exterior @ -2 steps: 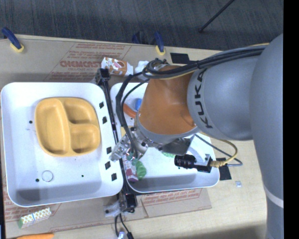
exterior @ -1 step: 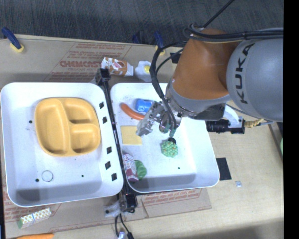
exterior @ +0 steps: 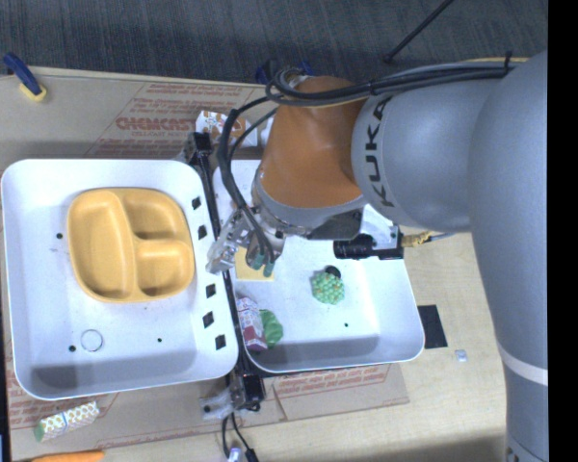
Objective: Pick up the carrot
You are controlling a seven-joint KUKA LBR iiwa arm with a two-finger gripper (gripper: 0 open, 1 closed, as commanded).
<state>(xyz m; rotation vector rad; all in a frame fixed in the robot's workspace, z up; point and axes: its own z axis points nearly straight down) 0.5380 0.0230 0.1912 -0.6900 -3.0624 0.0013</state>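
Overhead, my pincer (exterior: pixel 245 250) hung at the left side of the right bin (exterior: pixel 395 340), close to the wall it shares with the left bin (exterior: pixel 19 287). Whether it stood wide or narrow, could not tell; my own wrist and cables covered it. Nothing seen in its grip.

A small yellow piece (exterior: pixel 257 271) lay just under the pincer. A green bumpy ball (exterior: pixel 328 287) sat to the right of it, apart. A red-and-green packet (exterior: pixel 256 326) lay nearer, against the bin's left wall.

Left bin: yellow divided tray (exterior: pixel 130 243) resting flat.

Carrot (exterior: pixel 65 455): only an orange sliver at the near left edge of the bench, outside both bins, cut off by the frame. Identity uncertain. It lay well apart from my pincer. A green-and-white wrapped item (exterior: pixel 67 420) lay just beyond it.
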